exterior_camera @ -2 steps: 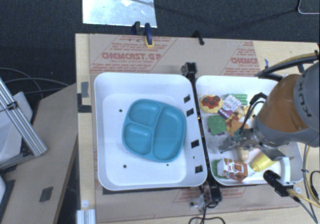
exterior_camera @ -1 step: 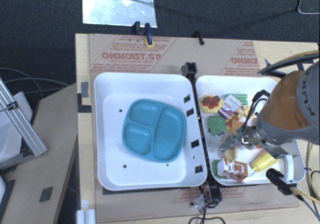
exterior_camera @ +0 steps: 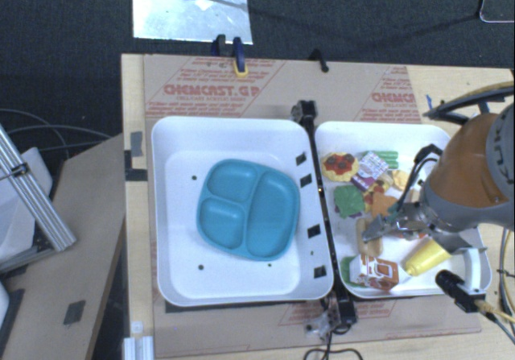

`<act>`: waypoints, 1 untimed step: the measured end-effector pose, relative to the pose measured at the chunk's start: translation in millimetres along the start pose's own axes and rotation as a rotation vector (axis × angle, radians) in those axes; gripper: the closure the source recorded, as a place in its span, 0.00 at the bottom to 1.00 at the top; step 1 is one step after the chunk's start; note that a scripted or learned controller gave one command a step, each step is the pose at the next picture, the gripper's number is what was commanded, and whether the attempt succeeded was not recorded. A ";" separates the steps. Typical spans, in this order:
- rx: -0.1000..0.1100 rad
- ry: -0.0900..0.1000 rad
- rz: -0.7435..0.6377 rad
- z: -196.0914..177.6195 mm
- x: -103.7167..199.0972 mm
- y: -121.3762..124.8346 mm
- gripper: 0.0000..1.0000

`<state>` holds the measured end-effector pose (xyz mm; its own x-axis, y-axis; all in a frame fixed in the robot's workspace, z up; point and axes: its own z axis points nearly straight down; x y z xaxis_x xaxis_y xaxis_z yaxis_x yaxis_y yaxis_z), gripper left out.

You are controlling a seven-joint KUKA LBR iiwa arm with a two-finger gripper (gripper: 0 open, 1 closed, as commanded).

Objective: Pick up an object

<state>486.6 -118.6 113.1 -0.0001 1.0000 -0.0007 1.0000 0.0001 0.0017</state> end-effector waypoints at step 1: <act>-0.001 0.001 -0.006 -8.1 16.6 0.6 0.00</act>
<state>487.2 -102.0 121.2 -0.0063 1.0000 0.0003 1.0000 0.0063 0.0025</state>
